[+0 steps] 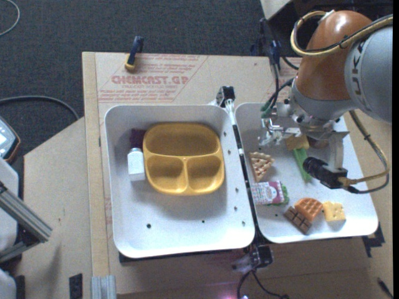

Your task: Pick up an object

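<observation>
My gripper (pixel 273 133) hangs over the back left part of the right bin (pixel 361 220), under the grey and orange arm. A tan block (pixel 298 142) lies right beside it, partly hidden by the wrist. In front of the gripper a tan lattice wedge (pixel 261 164) rests on the bin floor. A green stick (pixel 302 164) lies to the right of the wedge. Nearer the front are a pink and green carton (pixel 270 193), a brown waffle (pixel 303 213) and a yellow cheese piece (pixel 335 212).
The left bin (pixel 118 229) holds a yellow divided plate (pixel 183 157), a small white bottle (pixel 136 164) and a dark purple item (pixel 138 135) behind the bottle. A black connector with cable (pixel 324 170) sticks out from the arm over the right bin. A yellow-black tool (pixel 133 55) lies on the board behind.
</observation>
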### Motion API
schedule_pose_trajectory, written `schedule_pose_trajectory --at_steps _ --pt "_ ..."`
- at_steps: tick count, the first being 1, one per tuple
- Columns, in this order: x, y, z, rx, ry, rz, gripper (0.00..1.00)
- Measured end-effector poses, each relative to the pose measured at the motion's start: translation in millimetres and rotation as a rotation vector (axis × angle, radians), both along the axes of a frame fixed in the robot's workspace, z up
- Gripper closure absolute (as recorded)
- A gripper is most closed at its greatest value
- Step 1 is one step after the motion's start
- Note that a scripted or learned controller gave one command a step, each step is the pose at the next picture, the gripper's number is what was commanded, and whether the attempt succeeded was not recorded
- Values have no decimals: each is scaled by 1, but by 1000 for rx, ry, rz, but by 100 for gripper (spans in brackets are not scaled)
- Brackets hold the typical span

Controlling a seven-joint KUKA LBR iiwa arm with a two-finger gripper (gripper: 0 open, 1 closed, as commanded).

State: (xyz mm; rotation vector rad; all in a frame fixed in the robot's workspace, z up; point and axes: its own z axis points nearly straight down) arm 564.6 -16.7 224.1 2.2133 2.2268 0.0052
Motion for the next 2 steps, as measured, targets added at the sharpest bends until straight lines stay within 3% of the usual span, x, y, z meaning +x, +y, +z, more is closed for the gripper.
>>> schedule_pose_trajectory --at_steps 1,2 --pt "-3 22 8 -1 0 -3 100" --pt "-14 12 -8 -1 8 -8 100"
